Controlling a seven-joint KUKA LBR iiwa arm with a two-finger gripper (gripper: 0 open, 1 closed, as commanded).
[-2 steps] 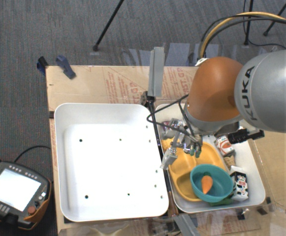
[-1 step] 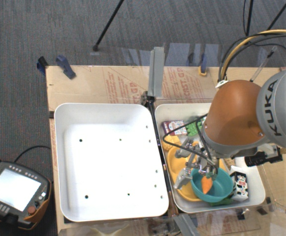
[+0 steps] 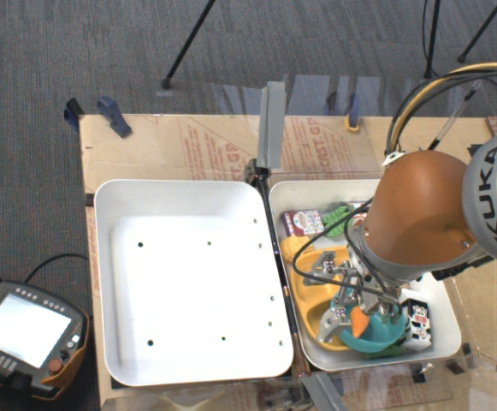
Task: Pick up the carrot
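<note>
Small orange carrot point(image 3: 360, 321) directly under the two-finger claw point(image 3: 357, 308), near the front edge of the right white bin point(image 3: 450, 332).

Lying partly on a teal plastic bowl point(image 3: 376, 338), long axis roughly upright in the view, just beside a yellow dish point(image 3: 315, 268). Cannot tell whether the claw is apart or together: too cluttered there. Left white bin point(image 3: 188, 197) well apart.

We see two white bins on the bench point(image 3: 197, 139): the left bin point(image 3: 188, 199), and the right bin point(image 3: 447, 328) holding a teal bowl point(image 3: 381, 338), a yellow dish point(image 3: 312, 268) and a maroon packet point(image 3: 303, 222).
</note>
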